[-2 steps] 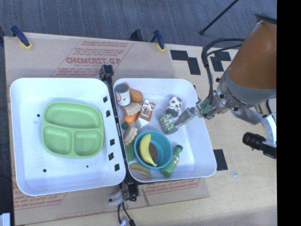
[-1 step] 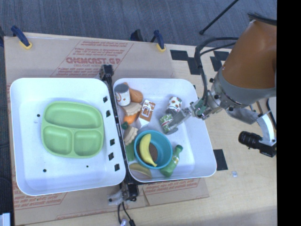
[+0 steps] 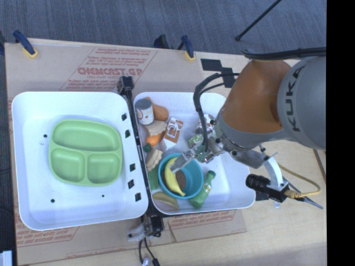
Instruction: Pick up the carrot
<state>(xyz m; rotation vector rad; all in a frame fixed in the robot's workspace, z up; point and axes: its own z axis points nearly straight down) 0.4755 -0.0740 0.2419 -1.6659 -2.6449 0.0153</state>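
Camera view: carrot (image 3: 153, 139) lies well left of the hand (image 3: 191, 155), whose grip state I cannot tell.

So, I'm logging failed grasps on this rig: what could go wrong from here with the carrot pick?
1. The carrot lies wedged among a can and other food items beside the bin wall, so a neighbour may be grabbed instead.
2. The end effector sits over the blue bowl, off the carrot, and could knock the bowl or the green bottle.
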